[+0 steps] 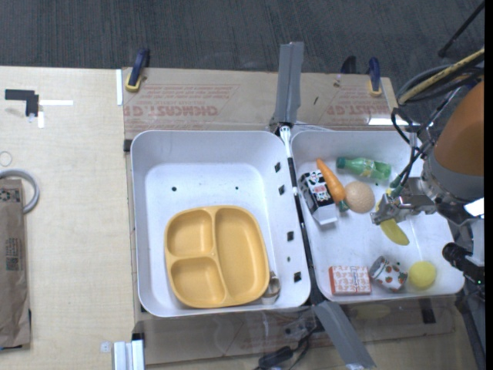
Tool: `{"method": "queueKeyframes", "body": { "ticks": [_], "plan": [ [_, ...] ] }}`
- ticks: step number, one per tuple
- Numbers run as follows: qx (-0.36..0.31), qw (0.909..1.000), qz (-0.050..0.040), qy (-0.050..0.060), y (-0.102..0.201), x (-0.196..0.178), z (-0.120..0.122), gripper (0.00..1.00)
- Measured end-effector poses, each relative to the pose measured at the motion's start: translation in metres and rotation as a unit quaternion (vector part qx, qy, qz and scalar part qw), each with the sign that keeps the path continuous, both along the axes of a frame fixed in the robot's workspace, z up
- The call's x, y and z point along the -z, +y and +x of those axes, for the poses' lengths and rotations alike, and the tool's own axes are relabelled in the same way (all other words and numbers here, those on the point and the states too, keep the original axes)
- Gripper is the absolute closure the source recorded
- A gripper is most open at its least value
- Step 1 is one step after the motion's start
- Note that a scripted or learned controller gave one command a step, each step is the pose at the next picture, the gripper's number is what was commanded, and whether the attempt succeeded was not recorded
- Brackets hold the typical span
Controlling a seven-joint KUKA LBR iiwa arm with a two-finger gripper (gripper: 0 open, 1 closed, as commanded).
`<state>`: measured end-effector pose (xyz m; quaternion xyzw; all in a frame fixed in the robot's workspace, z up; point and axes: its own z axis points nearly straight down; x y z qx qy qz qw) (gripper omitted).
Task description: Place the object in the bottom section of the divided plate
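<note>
Divided plate (218,256) lies in the left bin (146,206). The gripper (389,213) hangs over the right bin's (370,295) banana (395,232); its opening I cannot tell. Carrot (330,179) and bottle (363,166) lie farther.

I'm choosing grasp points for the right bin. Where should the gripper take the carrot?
Probably at the carrot mid-body, coming straight down, fingers closing across its narrow width. It lies flat and slanted, its upper end tapering thin, and a black-and-white packet crowds its left side.

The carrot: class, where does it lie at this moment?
The carrot lies in the right bin, in its upper left part, slanting across the black-and-white packet, with the green bottle to its right and the tan ball just below-right.
</note>
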<state>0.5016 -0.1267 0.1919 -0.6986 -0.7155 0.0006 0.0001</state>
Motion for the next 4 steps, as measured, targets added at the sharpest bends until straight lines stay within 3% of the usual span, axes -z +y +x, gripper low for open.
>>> {"method": "queueKeyframes", "body": {
  "ticks": [2, 3, 4],
  "plan": [
    [0.091, 0.9959, -0.0010, 0.001, 0.130, 0.002, 0.045, 1.00],
    [0.105, 0.9944, -0.0012, 0.001, 0.210, 0.002, 0.066, 1.00],
    [0.105, 0.9945, -0.0034, 0.003, 0.208, -0.006, 0.066, 1.00]
  ]
}}
